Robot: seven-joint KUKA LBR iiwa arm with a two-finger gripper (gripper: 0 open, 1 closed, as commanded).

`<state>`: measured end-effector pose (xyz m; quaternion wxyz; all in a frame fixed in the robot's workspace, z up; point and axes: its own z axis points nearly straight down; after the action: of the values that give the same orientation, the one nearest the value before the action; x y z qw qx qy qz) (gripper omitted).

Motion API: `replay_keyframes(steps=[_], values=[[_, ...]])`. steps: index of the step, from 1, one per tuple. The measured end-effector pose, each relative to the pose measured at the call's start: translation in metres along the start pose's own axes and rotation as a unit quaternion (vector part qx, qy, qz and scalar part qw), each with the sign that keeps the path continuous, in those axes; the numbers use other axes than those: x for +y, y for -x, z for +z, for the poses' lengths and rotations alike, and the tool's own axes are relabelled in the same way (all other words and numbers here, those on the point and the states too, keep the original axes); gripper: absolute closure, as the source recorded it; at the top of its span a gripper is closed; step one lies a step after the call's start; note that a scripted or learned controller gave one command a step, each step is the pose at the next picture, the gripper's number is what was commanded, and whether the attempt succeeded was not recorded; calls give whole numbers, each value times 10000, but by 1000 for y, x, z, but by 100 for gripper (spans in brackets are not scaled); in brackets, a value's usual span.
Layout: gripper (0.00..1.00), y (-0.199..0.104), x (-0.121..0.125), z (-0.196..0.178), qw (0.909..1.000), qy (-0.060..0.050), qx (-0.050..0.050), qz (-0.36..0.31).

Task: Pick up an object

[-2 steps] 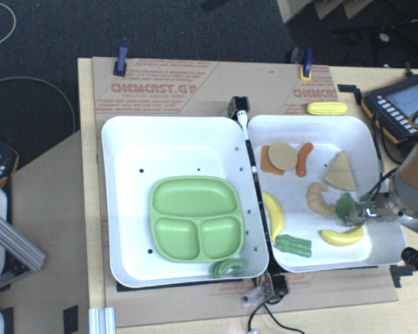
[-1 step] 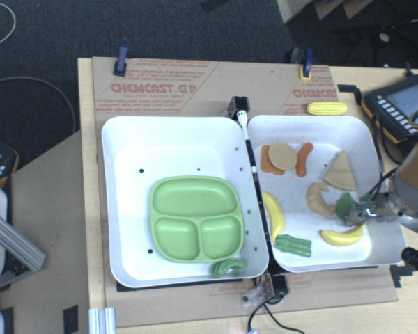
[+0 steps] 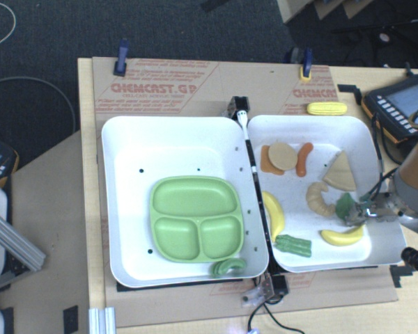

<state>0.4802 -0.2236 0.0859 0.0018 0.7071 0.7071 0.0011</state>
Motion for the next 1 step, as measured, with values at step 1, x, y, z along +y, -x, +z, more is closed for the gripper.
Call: replay_keyframes(steps=[1], values=[[100, 0, 0, 0, 10000, 0, 0, 1]])
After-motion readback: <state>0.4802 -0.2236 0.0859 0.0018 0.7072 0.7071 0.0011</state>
